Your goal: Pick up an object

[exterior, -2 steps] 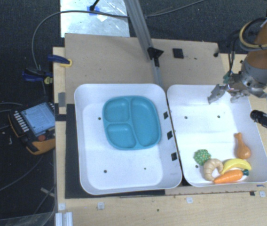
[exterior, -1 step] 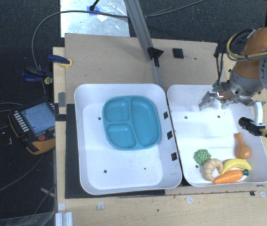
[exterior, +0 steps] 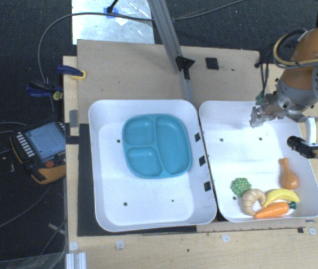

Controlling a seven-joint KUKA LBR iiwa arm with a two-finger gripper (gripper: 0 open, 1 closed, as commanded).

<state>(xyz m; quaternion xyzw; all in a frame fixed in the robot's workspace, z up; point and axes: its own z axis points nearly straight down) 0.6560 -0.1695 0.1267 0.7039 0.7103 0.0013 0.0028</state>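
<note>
Camera view: gripper hangs at the right bin's twelve-o'clock edge, finger state impossible to tell. Toy food clusters at five o'clock: carrot, banana, broccoli. Left bin carries a blue tray.

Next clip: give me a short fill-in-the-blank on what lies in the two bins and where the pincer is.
1. The blue divided plate lies in the ____ bin.
2. The banana lies directly above the ____.
3. The pincer hangs over the right bin's ____ part, away from the toy food.

Missing words: left; carrot; upper
</note>
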